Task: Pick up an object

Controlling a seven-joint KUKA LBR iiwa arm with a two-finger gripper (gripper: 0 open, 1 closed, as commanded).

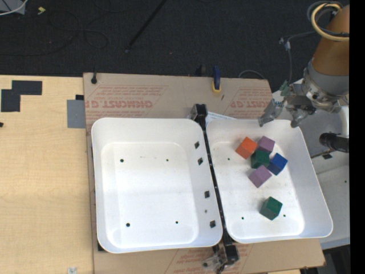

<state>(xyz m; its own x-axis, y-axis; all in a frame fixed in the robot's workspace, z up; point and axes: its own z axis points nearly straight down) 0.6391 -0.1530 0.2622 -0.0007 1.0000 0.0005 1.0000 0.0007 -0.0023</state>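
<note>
The right bin (308, 210) holds several small blocks. An orange block (246, 147), a purple block (266, 144), a dark green block (261, 158), a blue block (278, 164) and a second purple block (259, 176) cluster in its upper half. Another green block (271, 208) lies alone nearer the front. My gripper (283, 117) hangs over the bin's back right rim, above and right of the cluster. Its fingers stand spread apart, open, with nothing between them.
The left bin (102, 153) sits beside the right one, with a black divider strip (206, 170) between them. Both rest on a cardboard sheet (142, 99). A blue clamp (216, 79) stands at the cardboard's back edge.
</note>
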